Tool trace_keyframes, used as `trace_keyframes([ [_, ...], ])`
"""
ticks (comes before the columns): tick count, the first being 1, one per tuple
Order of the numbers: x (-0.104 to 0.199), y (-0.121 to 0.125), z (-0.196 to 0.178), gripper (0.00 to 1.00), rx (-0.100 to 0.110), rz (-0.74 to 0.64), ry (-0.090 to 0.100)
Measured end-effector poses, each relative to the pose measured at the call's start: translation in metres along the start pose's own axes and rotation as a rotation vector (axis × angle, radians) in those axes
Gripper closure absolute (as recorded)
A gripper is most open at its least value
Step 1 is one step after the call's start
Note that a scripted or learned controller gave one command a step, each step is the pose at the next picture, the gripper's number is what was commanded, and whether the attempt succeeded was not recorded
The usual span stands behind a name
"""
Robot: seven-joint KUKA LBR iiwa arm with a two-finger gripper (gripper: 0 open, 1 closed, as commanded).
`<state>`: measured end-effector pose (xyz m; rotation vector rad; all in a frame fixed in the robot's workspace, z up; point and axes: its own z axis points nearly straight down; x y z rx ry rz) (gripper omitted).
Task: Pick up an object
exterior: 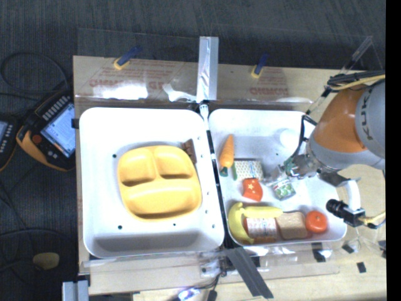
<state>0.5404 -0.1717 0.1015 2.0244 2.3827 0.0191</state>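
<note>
In the right bin [250, 121] lie an orange carrot [226, 151], a small green-and-white box [246, 168], a red strawberry-like piece [252, 189], a yellow banana [237, 221], a brown wrapped loaf [276, 226], a red tomato [317, 222] and a small green-and-white packet [284, 189]. My gripper [293, 167] hangs low over the bin's right half, just above and right of that packet. The arm's orange band [335, 127] hides the bin's right wall.
The left bin [100, 231] holds a yellow divided tray [158, 179] with a small brown item [188, 148] at its upper right corner. A white round shape [288, 137] sits in the right bin's back. A handheld pendant [53, 130] lies off the bench at left.
</note>
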Motion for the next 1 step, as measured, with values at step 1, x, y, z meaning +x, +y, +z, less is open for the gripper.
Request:
trace_keyframes([
  [1, 0.0431, 0.0796, -0.0967, 1.0, 0.021, 0.108, 0.0],
])
